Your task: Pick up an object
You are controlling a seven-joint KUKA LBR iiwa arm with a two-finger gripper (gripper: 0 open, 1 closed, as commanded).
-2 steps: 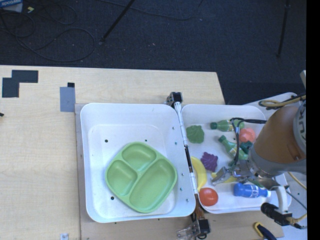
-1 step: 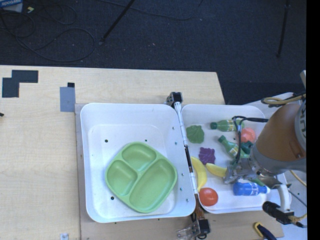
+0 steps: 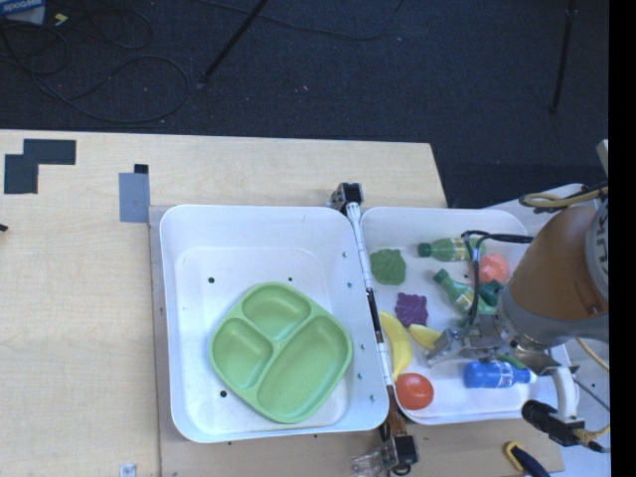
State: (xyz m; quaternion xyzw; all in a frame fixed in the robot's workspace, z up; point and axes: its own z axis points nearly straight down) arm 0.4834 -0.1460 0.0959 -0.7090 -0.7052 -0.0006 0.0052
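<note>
Gripper (image 3: 459, 340) down in right bin (image 3: 442, 417); grip state unclear, cannot tell. Blue bottle (image 3: 494, 374) lies just beside it: likely light, stiff, slick plastic; grab across the body.

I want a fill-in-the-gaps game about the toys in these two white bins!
The divided plate in the left bin is ___.
The round tomato near the right bin's front is ___.
The toy grapes are ___.
The bottle beside the pincer is ___.

Missing words: green, red, purple, blue.
</note>
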